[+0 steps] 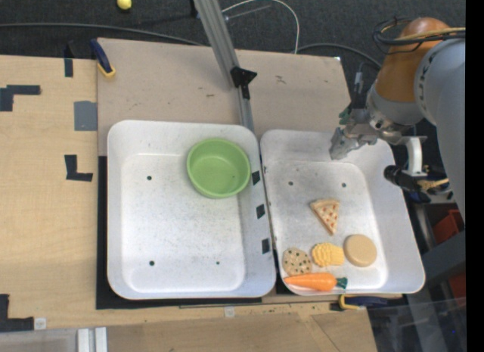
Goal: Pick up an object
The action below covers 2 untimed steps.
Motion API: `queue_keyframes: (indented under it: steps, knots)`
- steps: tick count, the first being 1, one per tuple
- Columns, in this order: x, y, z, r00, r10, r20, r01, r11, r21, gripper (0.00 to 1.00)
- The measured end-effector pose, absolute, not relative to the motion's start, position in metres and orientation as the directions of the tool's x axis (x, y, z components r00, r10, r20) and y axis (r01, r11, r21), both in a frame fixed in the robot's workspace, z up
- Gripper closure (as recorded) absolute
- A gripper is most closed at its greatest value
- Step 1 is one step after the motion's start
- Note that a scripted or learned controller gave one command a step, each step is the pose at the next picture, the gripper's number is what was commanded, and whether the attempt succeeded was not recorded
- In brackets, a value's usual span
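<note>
Gripper [340, 146] sits over the far edge of the right bin [393, 214], near its far-right corner, low over the rim. Jaw state: cannot tell from this angle, and nothing visible between them. Grey arm with the orange band [404, 59] comes in from the right above it.

Right bin holds 5 toy food pieces, all in the near half:
- pizza slice [326, 213], about mid-bin, point toward the near edge, well apart from the gripper
- round tan cookie [361, 250], near the right side, just beside the corn
- yellow corn piece [327, 253], between the cookie and the waffle biscuit
- brown waffle biscuit [296, 260], near-left corner area, touching or almost touching the corn
- orange carrot [314, 282] with green tip, lying flat along the near edge, just below the biscuit and corn

Left bin [136, 214]: 1 green bowl [218, 167], upright, at the far-right corner, close to the wall shared with the right bin.

Outside the bins: grey metal pole [215, 29] slanting down to the gap between the 2 bins at their far edge; small yellow ball [124, 1] on the dark floor past the bench's far-left corner.
</note>
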<state>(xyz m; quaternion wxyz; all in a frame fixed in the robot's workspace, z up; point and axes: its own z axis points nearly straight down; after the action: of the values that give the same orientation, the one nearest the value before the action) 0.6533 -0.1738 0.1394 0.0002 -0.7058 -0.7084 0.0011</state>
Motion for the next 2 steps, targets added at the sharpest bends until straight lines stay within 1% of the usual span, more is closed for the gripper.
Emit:
queue_keyframes:
  steps: [1, 2]
  knots:
    - [0.658, -0.179, 0.201, -0.001, 1.000, -0.001, 1.000, 0.001, 0.004, 1.00]
    - [0.658, -0.178, 0.221, -0.001, 1.000, 0.000, 1.000, 0.001, 0.002, 1.00]
